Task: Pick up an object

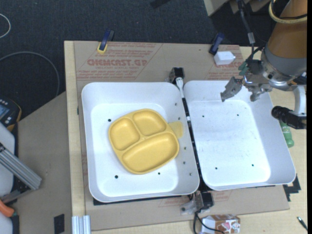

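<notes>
Grey arm [287,38] with an orange band, reaching in from the far right, wrist bent down over the far right corner of the right bin [243,179]. Hand [241,92] hanging at the far edge of that bin, tilted toward the left. Two dark fingers [229,91] spread apart, one to the left, the other nearer the right; nothing pinched between them. Fingertips just above or at the bin's far rim; cannot tell whether touching.

Yellow plate [142,140] with three compartments, lying flat in the middle of the left bin [97,179], turned at a slant, a small tab at its right side near the bin's right wall. Plate well apart from the hand: to the left and nearer, across the seam between the two bins.

Both bins side by side on a brown board on the bench [73,130]. Small white block [224,58] on the board just beyond the right bin, to the left of the hand. Blue and yellow clamp [104,41] at the far left edge of the board.
</notes>
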Robot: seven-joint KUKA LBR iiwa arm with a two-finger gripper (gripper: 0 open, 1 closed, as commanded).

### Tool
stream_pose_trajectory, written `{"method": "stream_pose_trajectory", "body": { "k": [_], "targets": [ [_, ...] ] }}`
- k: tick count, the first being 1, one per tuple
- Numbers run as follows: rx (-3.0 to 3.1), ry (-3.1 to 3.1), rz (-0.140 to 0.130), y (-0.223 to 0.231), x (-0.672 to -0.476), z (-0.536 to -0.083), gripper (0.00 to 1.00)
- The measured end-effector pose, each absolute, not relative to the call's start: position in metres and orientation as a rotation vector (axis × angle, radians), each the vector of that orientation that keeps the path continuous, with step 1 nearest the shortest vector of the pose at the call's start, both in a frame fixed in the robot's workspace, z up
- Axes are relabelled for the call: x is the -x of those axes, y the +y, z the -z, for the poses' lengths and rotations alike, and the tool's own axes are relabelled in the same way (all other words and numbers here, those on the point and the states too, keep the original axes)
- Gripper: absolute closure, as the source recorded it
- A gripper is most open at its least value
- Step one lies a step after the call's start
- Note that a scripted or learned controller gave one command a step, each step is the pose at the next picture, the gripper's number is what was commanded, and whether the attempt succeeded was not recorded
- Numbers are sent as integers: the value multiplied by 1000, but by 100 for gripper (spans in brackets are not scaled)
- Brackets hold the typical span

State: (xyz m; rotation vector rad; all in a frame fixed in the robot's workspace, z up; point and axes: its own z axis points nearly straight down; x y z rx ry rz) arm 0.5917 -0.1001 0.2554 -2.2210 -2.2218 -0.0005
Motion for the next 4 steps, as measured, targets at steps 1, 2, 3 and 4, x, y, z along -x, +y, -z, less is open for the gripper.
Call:
{"method": "stream_pose_trajectory", "body": {
  "k": [1, 2, 3, 4],
  "targets": [
    [2217, -2239, 20, -23, -541, -412, 0],
    [2218, -2235, 18, 17, -484, -499, 0],
    [2223, -2228, 6, 15, -486, -504, 100],
    [2210, -2224, -10, 82, -478, -424, 100]
  ]
}}
